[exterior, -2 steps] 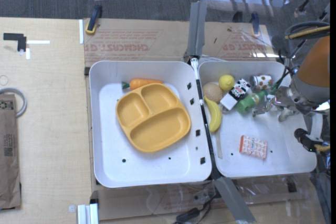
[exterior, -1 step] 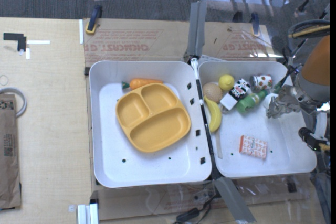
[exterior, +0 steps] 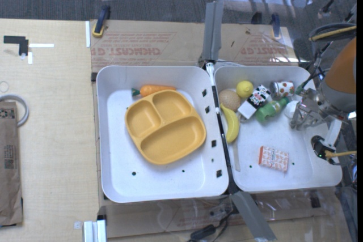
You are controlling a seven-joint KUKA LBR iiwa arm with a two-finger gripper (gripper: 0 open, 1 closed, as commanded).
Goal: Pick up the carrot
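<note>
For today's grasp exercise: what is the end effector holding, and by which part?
Nothing: the end effector hovers in the right bin; the carrot lies in the left bin.

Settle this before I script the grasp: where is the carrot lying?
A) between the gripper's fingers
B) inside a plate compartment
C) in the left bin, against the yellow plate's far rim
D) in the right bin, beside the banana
C: the carrot lies in the left bin, touching the far rim of the yellow plate.
</note>
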